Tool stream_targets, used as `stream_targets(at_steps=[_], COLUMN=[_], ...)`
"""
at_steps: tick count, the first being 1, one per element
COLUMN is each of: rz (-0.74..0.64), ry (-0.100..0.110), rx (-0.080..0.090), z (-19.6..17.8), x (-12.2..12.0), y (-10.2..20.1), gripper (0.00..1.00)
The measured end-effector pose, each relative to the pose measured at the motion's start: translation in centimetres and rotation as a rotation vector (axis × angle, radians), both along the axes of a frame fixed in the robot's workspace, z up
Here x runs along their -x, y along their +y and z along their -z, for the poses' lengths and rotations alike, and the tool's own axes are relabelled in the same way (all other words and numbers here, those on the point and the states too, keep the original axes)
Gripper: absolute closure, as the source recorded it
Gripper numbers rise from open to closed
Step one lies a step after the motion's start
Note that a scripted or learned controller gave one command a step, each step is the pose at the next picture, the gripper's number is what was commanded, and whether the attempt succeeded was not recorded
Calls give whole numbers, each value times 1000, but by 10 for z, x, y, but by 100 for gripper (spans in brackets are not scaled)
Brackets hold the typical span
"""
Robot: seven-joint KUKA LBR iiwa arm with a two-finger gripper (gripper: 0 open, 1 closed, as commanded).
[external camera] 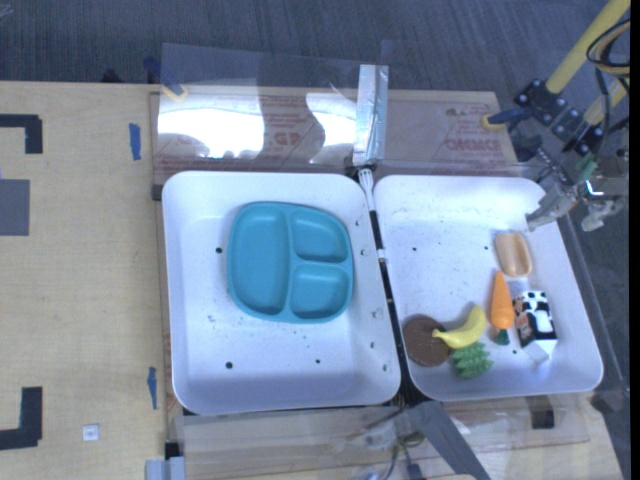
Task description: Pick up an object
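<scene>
The right bin (450, 228) holds several small toy foods along its right and front side. A tan bun (513, 253) lies nearest the gripper. Below it sit an orange carrot (501, 301) and a black-and-white carton (537, 318). A yellow banana (462, 330) rests against a brown round cookie (425, 340), with a green broccoli piece (472, 361) just in front. The gripper (548, 209) hangs over the bin's upper right corner, above and to the right of the bun, and holds nothing that I can see.
A blue divided plate (291, 262) lies in the middle of the left bin (190, 298). A clear panel with a taped metal strip (371, 113) stands behind both bins. Yellow and black cables (590, 38) trail from the arm at the upper right.
</scene>
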State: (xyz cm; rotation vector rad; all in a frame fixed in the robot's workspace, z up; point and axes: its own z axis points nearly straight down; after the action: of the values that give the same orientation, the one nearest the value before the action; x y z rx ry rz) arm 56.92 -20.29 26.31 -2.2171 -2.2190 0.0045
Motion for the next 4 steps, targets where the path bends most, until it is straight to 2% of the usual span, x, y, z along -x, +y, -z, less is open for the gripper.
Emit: stream_targets(at_steps=[1,2,3,4], rz=[-19,-19,-83,-81], ry=[10,-1,-10,-13], rx=[-3,0,0,2], z=[120,114,177,167], x=[-18,-21,28,26], y=[13,12,8,5], gripper=[0,0,0,100])
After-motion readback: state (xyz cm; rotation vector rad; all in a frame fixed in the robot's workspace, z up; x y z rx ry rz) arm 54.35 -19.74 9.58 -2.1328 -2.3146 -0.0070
